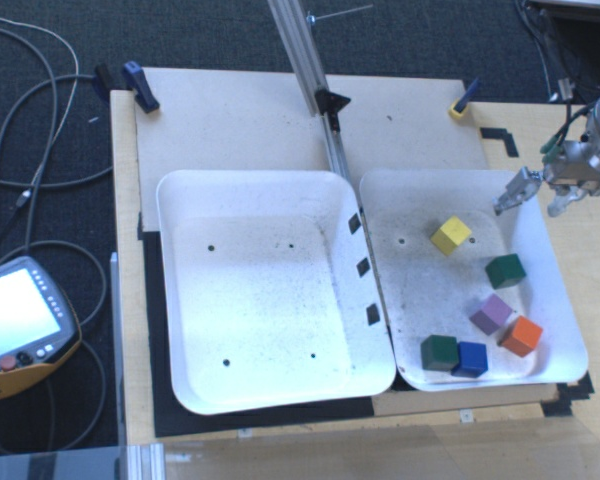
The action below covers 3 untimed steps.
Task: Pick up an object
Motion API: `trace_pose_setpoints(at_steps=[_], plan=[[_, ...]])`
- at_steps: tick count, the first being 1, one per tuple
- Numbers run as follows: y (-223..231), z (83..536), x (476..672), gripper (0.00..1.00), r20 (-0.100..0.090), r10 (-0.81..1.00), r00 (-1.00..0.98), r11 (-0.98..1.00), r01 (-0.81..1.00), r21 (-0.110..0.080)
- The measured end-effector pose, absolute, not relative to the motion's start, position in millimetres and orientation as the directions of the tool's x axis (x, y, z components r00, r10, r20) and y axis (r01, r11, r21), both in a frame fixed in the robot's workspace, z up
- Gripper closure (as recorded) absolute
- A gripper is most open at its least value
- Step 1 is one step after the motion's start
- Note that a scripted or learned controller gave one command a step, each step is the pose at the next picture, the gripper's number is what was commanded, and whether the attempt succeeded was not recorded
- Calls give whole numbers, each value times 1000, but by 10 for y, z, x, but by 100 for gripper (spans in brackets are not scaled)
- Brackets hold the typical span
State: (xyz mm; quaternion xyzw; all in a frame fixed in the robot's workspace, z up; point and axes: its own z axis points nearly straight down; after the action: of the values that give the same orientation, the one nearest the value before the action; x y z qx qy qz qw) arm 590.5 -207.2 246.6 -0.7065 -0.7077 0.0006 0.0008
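Note:
The right bin (420,288) holds several small cubes. A yellow cube (451,235) lies near its middle and a green cube (505,270) sits to its right. A purple cube (492,314) and an orange cube (521,336) are further forward. A dark green cube (439,352) and a blue cube (470,358) touch each other at the front wall. My gripper (536,200) hangs over the bin's back right corner, open, with nothing between its fingers. It is up and to the right of the yellow cube.
The left bin (180,268) sits beside the right one. A metal pole (300,48) slants in from the top toward the gap between the bins. Blue (140,86) and yellow (463,101) clamps hold the board's back corners. A teach pendant (20,318) lies off the bench, left.

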Motion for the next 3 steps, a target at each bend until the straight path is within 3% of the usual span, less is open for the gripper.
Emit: trace_pose_setpoints(at_steps=[1, 2, 3], plan=[[-1879, 1163, 6475, 0, 3, 1000, -3, 3, 1000, -7], [-1563, 985, 6401, 0, 3, 1000, -4, 4, 1000, -5], [-2079, 998, 5815, 0, 1, 1000, 6, -6, 1000, -5]])
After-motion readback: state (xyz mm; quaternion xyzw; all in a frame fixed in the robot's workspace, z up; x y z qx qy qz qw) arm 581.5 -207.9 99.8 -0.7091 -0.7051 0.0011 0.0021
